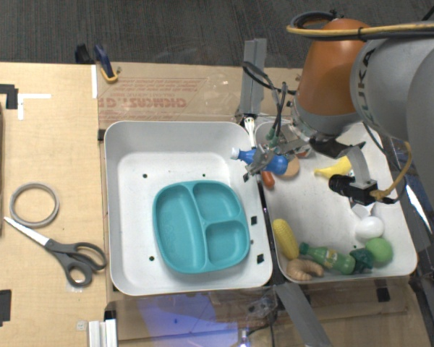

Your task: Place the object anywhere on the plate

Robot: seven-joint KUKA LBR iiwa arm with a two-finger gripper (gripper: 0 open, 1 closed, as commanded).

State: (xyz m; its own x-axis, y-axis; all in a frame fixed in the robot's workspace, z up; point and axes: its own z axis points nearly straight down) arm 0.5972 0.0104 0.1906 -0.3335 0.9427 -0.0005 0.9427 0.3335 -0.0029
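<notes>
Gripper (263, 160) hangs at upper centre of the frame, right over the divider between the two bins. From my seat I cannot tell whether it is clenched or released. A blue object (278, 165) sits pressed against its right side, but I cannot confirm that it is grasped. Touching that blue object are a peach-coloured piece (294, 168) to the right and a small red piece (267, 181) just below.

Further right in the right bin (311, 208) I see a yellow toy (337, 168). Along the bin's lower edge lie a yellow corn cob (285, 238), a tan piece (304, 269), a green bottle (330, 259), a white ball (369, 228) and a green ball (380, 250).

The teal divided plate (201, 226) lies in the left bin (119, 194), lower centre, well apart from the blue object, with nothing on it.

On the table (50, 136) at far left lie scissors (65, 252) and a tape ring (35, 204).
</notes>
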